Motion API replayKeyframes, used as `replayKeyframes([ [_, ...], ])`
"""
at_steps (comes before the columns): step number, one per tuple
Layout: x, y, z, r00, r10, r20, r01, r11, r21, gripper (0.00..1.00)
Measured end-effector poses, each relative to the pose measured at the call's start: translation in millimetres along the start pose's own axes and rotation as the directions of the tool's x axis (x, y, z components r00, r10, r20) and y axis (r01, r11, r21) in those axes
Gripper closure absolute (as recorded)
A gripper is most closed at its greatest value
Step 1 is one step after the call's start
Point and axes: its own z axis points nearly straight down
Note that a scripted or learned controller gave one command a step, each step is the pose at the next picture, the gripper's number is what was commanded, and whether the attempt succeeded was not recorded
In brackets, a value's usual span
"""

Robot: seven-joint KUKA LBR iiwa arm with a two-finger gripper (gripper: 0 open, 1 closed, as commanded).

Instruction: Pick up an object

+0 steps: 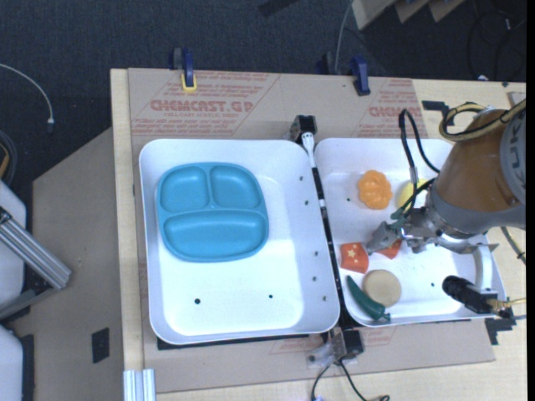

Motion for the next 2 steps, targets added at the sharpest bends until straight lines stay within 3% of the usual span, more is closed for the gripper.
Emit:
replayKeyframes([
  [1,0,0,23,1.000,0.001,0.002,-0.001,1.000,-0.006,0.00],
  [2,0,0,13,1.000,0.001,0.003,-0.001,1.000,-0.008,1.00],
])
